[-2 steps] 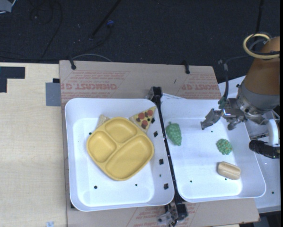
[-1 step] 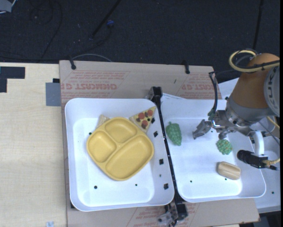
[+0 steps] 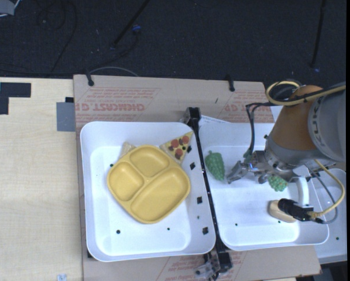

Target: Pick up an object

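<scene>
My gripper (image 3: 238, 172) is low over the right bin (image 3: 245, 233), left of its middle, reaching in from the right. A green leafy toy vegetable (image 3: 215, 165) lies just to its left, close to the divider, with a small gap between them. A second small green piece, like broccoli (image 3: 277, 184), lies under the wrist on the right side of the gripper. Nothing shows in the gripper's grasp.
The left bin (image 3: 99, 227) holds a yellow divided plate (image 3: 149, 183) and a toy pizza slice (image 3: 179, 146) at its upper right edge. A black divider (image 3: 201, 174) separates the bins. Bare white floor lies in the front of the right bin.
</scene>
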`<state>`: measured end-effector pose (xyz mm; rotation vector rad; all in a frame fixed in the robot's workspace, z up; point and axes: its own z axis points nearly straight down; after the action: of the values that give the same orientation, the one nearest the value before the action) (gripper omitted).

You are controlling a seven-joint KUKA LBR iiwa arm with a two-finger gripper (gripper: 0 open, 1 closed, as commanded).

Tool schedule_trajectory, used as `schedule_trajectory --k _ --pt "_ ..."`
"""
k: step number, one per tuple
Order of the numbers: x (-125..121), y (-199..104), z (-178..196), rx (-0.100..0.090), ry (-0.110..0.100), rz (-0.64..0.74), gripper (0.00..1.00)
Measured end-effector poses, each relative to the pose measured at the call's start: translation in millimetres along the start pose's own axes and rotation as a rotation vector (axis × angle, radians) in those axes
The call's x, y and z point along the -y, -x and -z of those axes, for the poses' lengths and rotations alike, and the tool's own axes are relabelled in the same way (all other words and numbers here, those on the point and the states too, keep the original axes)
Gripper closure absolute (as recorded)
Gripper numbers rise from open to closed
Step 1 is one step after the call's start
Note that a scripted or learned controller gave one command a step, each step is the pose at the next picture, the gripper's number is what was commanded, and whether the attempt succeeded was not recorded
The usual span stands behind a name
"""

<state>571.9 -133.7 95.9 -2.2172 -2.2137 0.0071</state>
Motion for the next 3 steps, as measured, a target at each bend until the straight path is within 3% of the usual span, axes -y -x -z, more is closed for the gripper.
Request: schedule_trajectory --k 1,2,3 --pt "1 0 -9 0.001 0.004 -0.001 0.0" --pt "1 1 2 0.001 0.004 -0.005 1.0" --pt "0 -5 46 0.003 0.011 0.003 1.0"
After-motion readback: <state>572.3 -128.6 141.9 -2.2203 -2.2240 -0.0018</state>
